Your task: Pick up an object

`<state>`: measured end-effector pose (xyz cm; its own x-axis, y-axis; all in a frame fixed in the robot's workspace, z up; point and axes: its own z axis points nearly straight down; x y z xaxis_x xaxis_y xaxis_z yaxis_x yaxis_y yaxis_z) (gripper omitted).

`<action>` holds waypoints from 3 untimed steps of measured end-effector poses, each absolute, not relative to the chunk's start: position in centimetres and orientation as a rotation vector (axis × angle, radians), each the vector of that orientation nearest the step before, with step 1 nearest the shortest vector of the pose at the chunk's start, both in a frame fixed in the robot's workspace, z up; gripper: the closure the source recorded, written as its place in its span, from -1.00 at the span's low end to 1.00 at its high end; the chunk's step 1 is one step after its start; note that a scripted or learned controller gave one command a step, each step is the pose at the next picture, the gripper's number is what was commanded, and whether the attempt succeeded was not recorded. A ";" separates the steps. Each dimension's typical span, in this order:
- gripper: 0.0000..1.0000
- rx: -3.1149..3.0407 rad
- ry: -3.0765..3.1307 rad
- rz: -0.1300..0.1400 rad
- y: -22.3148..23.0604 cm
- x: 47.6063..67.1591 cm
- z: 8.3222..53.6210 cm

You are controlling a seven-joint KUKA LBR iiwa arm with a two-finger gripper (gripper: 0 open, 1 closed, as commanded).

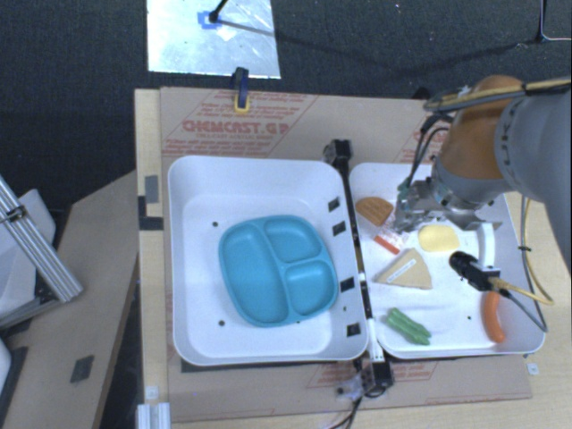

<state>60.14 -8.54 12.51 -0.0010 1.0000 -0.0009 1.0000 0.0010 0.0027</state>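
Note:
The right bin (527, 329) holds several toy foods. A brown bread-like piece (374, 209) lies at its far left. A small orange-red piece (387, 243) lies just in front of that. Nearby are a pale yellow lump (438, 238), a tan wedge (407, 270), a green pea pod (408, 325) and an orange sausage shape (492, 316). My gripper (409, 214) is low in this bin, between the brown piece and the yellow lump and just above the orange-red piece. I see nothing held in it.
The left bin (192, 239) holds a blue divided plate (275, 269). A black clip (338, 150) sits at the top of the ridge between the bins. The grey arm (527, 141) covers the right bin's far right corner.

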 end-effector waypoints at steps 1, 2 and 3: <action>1.00 2.221 2.218 0.003 -9.3 59.6 17.3; 1.00 2.215 2.223 0.004 -9.3 59.7 22.0; 1.00 2.210 2.230 0.004 -4.0 61.1 22.9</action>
